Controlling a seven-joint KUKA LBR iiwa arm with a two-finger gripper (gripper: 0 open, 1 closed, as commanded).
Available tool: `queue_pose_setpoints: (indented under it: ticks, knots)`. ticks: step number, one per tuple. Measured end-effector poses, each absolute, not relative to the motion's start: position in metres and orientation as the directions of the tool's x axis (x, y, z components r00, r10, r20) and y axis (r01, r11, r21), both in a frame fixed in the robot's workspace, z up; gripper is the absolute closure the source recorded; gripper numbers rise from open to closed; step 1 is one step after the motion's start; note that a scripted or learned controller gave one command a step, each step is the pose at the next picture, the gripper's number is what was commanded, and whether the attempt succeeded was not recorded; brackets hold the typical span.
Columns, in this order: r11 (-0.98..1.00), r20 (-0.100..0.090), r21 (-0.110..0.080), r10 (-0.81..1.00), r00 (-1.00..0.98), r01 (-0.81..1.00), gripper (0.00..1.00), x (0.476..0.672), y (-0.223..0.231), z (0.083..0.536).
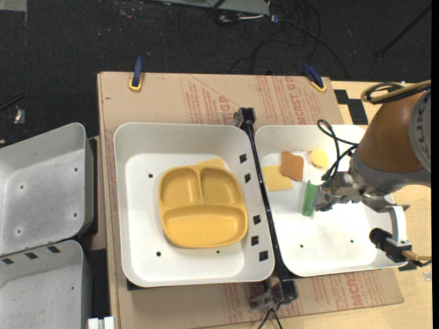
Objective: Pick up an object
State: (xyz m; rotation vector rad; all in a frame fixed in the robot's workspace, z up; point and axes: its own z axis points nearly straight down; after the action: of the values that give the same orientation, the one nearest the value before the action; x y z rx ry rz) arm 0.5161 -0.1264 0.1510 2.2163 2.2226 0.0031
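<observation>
Gripper (pixel 322 199) detail is largely masked by the grey wrist and orange band of the arm (pixel 392 142) above it, so the spacing of its tips cannot be told; it is seen low in the right bin (pixel 343 256), just beside a green block (pixel 309 199), with contact unclear. A moulded yellow tray (pixel 203 206) with three compartments is laid in the left bin (pixel 137 184). A flat pale yellow slab (pixel 276 179), partly covered by a brown rounded piece (pixel 293 165), and a small yellow round object (pixel 319 158) are seen in the right bin.
</observation>
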Motion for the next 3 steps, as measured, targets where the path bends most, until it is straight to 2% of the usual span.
queue_pose_setpoints:
  ticks: [2, 3]
  knots:
    - [0.003, -0.001, 0.005, 1.0, -0.003, 1.0, 1.0, 0.514, -0.118, 0.252]
    - [0.007, 0.001, -0.001, 1.0, -0.007, 1.0, 1.0, 0.525, -0.066, 0.237]
